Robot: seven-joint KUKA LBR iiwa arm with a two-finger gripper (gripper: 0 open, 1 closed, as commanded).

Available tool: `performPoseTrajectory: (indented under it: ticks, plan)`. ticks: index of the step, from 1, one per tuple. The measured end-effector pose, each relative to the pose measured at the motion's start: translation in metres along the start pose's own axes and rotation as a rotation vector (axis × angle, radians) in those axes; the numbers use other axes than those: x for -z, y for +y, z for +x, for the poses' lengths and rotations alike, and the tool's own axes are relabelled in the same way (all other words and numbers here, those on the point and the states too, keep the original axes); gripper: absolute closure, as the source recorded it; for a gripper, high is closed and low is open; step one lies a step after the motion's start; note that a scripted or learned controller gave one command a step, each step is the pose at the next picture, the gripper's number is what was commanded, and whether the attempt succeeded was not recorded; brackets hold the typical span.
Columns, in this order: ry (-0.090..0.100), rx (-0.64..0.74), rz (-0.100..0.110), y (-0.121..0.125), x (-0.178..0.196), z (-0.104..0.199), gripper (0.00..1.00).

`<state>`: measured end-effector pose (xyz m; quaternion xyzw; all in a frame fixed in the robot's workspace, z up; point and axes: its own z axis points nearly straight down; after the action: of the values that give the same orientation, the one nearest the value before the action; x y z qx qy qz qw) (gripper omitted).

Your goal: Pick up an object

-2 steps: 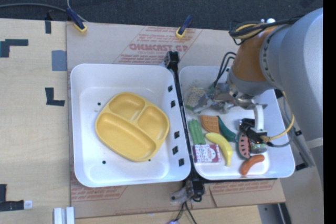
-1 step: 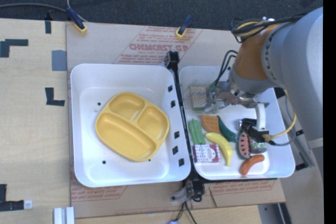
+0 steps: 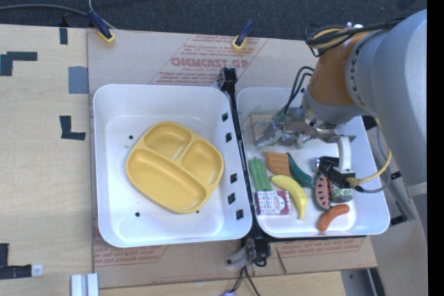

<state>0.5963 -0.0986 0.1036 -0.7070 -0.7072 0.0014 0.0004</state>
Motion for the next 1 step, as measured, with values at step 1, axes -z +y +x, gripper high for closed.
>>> performPoseTrajectory:
  ticks: [1]
  plan:
    - [0.001, 0.000, 0.001, -0.0002, 0.0092, 0.0003, 1.00]
